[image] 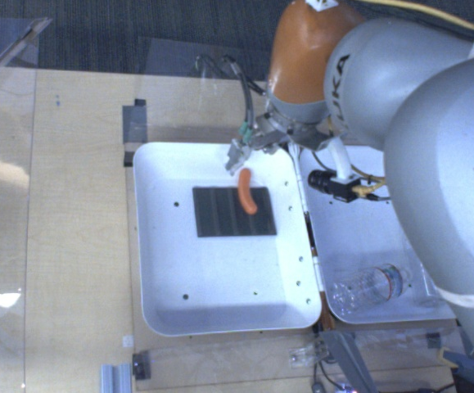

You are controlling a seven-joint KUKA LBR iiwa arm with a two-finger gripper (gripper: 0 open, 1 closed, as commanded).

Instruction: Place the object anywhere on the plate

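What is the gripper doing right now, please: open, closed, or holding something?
Gripper: its state cannot be told; it sits at the top end of the orange object, over the dark plate.

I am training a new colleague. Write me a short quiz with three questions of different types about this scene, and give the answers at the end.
1. True or false: the orange sausage-shaped object lies partly on the dark plate.
2. Multiple choice: where does the clear plastic bottle lie? A) in the left bin, B) in the right bin, C) on the wooden bench.
3. Fill in the missing word: the gripper is above the ___ end of the orange object.

Key
1. True; its lower part rests on the plate's upper right area, and its upper end reaches past the plate's edge.
2. B; it lies on its side.
3. Upper (far) end.
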